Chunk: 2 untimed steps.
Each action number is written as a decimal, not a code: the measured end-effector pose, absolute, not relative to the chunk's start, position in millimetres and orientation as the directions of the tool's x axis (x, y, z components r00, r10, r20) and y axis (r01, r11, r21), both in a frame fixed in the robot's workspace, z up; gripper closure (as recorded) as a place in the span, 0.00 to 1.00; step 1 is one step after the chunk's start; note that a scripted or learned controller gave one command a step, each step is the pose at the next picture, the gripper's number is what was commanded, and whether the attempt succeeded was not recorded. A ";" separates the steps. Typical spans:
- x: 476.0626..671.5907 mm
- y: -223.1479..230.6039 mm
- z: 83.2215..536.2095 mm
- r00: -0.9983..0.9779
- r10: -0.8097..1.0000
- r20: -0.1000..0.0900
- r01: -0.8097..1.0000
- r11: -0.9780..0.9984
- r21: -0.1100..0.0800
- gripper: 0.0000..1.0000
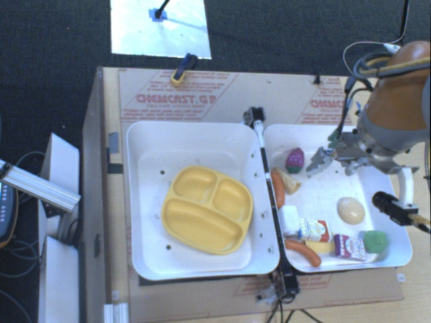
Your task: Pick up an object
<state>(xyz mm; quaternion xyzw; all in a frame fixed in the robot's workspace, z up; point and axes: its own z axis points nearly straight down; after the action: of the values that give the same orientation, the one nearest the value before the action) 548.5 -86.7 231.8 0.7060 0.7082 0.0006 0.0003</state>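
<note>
My gripper (335, 165) hangs over the back of the right bin (316, 134), open, with bare bin floor between its fingers (318, 161). Just left of it lies a magenta berry-like fruit (295, 159). Below that are a tan wedge (291, 182) and an orange carrot (278, 188) against the bin's left wall. A cream egg (351, 210) sits in front of the gripper. Along the front lie a white block (289, 218), a small milk carton (314, 229), a sausage (303, 252), a purple carton (349, 246) and a green ball (375, 241).
The left bin (148, 180) holds a yellow compartment tray (207, 208). A black divider bar (266, 180) runs between the bins. A black fitting on the arm (392, 207) juts over the right bin's right side.
</note>
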 end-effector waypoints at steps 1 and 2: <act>606.3 -83.5 155.0 -0.003 1.000 0.000 1.000 0.003 0.000 0.00; 638.4 -83.8 83.4 -0.004 1.000 0.000 1.000 0.004 0.000 0.00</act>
<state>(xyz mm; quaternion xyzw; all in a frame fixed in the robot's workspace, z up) 638.4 -83.8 83.4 0.7056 0.7086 -0.0001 -0.0001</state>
